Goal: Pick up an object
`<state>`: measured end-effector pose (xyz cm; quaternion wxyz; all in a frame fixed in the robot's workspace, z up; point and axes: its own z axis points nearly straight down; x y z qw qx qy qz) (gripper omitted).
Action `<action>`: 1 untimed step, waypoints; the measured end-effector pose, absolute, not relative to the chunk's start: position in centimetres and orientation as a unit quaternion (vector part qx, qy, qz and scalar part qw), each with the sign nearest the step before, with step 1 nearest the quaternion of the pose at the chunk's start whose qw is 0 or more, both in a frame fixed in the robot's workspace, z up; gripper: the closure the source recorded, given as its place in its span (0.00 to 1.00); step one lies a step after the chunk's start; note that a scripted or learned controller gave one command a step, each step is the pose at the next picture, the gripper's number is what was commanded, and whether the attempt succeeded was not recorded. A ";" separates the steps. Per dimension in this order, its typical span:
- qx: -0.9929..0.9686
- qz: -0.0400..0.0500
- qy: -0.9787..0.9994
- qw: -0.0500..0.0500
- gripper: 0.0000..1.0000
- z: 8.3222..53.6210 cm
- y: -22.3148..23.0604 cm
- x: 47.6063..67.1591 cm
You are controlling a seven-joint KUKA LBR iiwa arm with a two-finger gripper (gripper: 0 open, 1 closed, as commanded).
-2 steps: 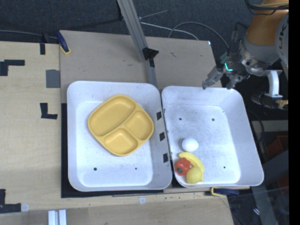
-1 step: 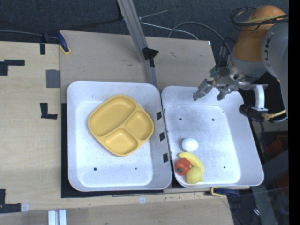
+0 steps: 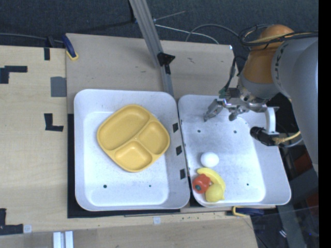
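No brand, label or readable writing is seen on the bench (image 3: 36, 138), the bins or the objects. The grey arm (image 3: 295, 81), with its orange band at the top, is seen reaching in from the right and is bent down over the far edge of the right bin (image 3: 269, 174). The gripper (image 3: 220, 113) is held just above the bin's far left corner, its two fingers (image 3: 211, 111) spread apart with nothing between them. A white egg (image 3: 209, 159) is seen near the middle of the right bin, well apart from the gripper. A red toy (image 3: 202, 182) and a yellow banana-shaped toy (image 3: 214, 186) are grouped touching at the near edge, towards the near left corner. A yellow divided plate (image 3: 133, 137) is laid in the left bin (image 3: 88, 190), towards its far edge.
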<state>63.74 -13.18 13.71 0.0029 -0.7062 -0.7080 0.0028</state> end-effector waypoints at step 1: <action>-0.706 0.001 -0.708 -0.001 0.00 8.7 -13.1 63.7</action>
